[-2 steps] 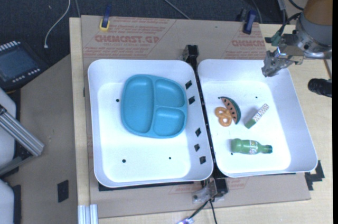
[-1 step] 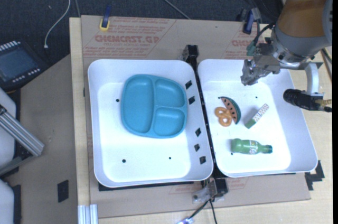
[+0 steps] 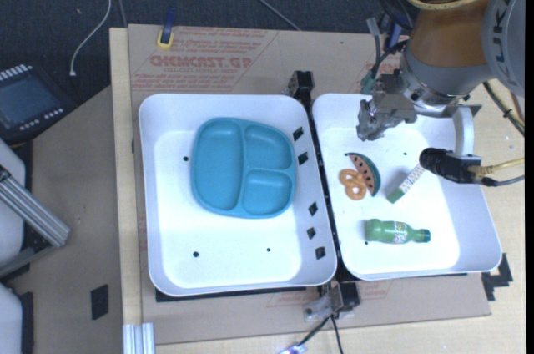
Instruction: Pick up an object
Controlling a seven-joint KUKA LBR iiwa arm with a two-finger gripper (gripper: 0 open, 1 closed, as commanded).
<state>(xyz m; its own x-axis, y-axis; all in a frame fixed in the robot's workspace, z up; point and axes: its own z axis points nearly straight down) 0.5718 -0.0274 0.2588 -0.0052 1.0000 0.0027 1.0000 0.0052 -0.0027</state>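
- A blue divided plate (image 3: 243, 168) is seen lying flat in the left bin (image 3: 163, 248), well apart from the other things.
- In the right bin (image 3: 471, 248), a pretzel (image 3: 353, 183) is found touching a watermelon slice toy (image 3: 367, 169), near the bin's left wall.
- A green bottle (image 3: 395, 232) is laid on its side below them, apart from both; a small grey-green stick-like piece (image 3: 405, 182) lies just right of the slice.
- The bottle is judged light, stiff and smooth, likely to roll; it would best be taken across its round body, at mid-length.
- The pretzel and slice are judged light and flat, hard to pinch singly while touching.
- The gripper (image 3: 373, 125) is seen above the bin's upper part, nothing visibly held; whether it is spread or pressed together cannot be told.
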